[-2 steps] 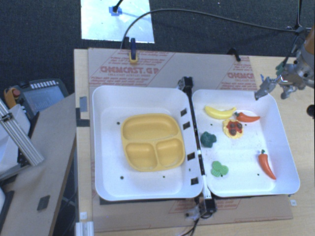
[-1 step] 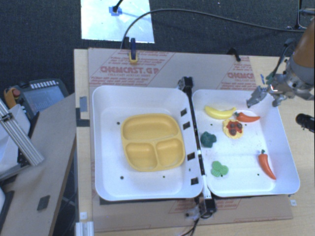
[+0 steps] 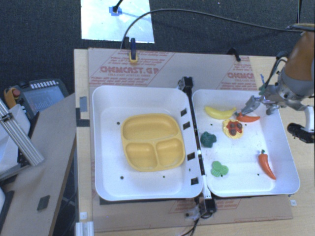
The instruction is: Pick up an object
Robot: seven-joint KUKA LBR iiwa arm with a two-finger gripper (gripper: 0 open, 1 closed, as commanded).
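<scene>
The right bin point(image 3: 290, 178) holds several toy foods. A yellow banana point(image 3: 219, 113) lies at its back, with a red chili pepper point(image 3: 248, 118) to its right and a round yellow pizza piece point(image 3: 233, 129) just in front. A dark green broccoli point(image 3: 208, 139) and a light green leafy piece point(image 3: 219, 169) lie near the bin's left wall. An orange carrot point(image 3: 266, 164) rests at the right. My gripper point(image 3: 259, 109) hangs over the back of the right bin, open, its left fingertip point(image 3: 247, 110) just above the chili pepper. Nothing sits between the fingers.
The left bin point(image 3: 106, 136) holds a yellow divided plate point(image 3: 151, 141). A black-clipped divider point(image 3: 192, 132) runs between the bins. A teach pendant point(image 3: 44, 96) and a metal rail point(image 3: 19, 136) sit on the side table at left.
</scene>
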